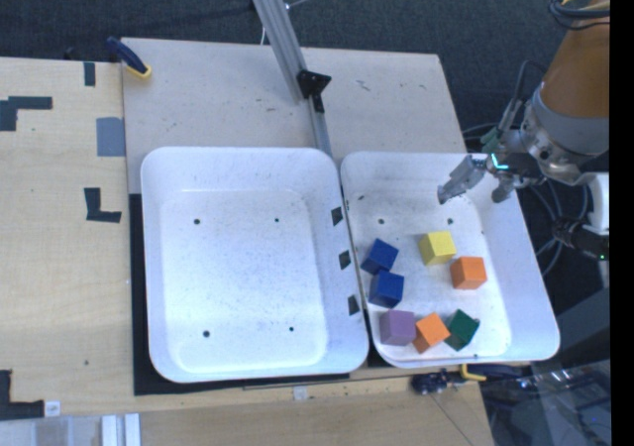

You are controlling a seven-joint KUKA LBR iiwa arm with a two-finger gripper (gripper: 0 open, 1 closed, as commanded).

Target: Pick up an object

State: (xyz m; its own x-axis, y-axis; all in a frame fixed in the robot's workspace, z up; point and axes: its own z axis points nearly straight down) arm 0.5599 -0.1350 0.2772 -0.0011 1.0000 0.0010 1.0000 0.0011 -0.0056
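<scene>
Camera view: two shallow white plastic bins side by side.
Gripper [476,182]: fingers spread, nothing between them, above right bin [515,266], upper edge.
Right bin contents: yellow cube [436,247], orange cube [468,273], two blue cubes [379,257], purple cube [398,326], green cube [462,329].

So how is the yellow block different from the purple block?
The yellow block sits alone near the bin's middle; the purple block sits by the front edge, touching an orange block. Yellow is bright, purple pale. Both are small cubes in the right bin.
</scene>
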